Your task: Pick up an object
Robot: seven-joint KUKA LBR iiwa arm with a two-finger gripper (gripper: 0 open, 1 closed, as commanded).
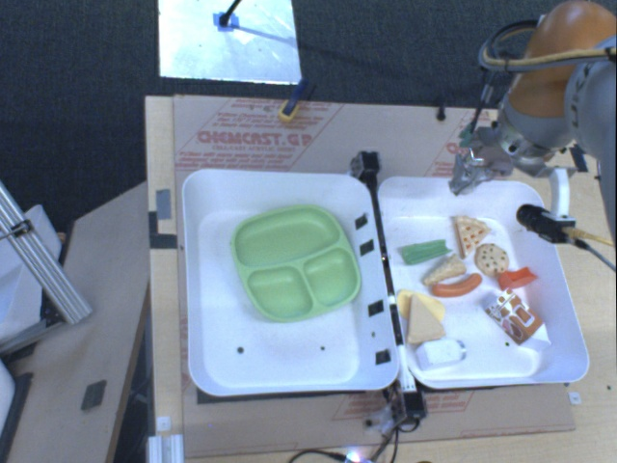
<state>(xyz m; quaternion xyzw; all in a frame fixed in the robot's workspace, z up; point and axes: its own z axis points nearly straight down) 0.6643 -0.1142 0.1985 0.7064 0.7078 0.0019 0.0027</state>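
While two white bins (289, 379) sit on the cardboard-topped bench (251, 128), the end effector (467, 177) hovers upper right, holding nothing; its finger gap cannot be told.

Bench (241, 133) with two white bins (207, 287) side by side.
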